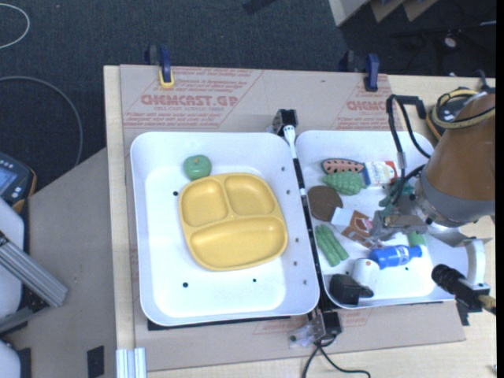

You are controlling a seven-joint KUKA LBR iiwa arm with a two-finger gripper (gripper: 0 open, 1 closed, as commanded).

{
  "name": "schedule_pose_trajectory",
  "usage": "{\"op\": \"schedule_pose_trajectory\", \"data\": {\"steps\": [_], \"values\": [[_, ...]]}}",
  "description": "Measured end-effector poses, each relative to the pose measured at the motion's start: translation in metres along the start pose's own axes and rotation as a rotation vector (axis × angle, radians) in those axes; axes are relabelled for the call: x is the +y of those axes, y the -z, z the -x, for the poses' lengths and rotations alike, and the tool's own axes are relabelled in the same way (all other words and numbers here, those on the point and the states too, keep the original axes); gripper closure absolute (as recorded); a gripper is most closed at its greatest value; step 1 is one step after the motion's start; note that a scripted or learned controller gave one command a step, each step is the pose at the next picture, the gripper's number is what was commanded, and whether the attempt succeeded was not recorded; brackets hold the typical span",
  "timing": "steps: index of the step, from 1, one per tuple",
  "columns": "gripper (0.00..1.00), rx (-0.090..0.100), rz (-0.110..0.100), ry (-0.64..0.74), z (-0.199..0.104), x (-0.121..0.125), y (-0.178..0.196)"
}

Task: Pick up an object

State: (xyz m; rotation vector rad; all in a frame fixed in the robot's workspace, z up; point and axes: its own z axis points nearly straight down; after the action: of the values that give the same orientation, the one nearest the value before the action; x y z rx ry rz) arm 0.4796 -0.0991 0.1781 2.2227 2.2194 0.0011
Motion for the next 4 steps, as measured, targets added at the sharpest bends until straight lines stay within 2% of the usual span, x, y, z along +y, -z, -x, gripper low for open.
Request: {"op": "schedule_pose_trajectory", "data": {"steps": [1, 2, 3, 4], "values": [[1.0, -0.001, 0.003, 0.0, 0.0, 0.001, 0.01], [1.0, 0.001, 0.005, 0.008, -0.054, 0.012, 0.051], [1.0, 0.003, -0.008, 0.011, -0.153, 0.006, 0.014], [1.0, 0.0, 0.005, 0.005, -0.169, 0.078, 0.006]]}}
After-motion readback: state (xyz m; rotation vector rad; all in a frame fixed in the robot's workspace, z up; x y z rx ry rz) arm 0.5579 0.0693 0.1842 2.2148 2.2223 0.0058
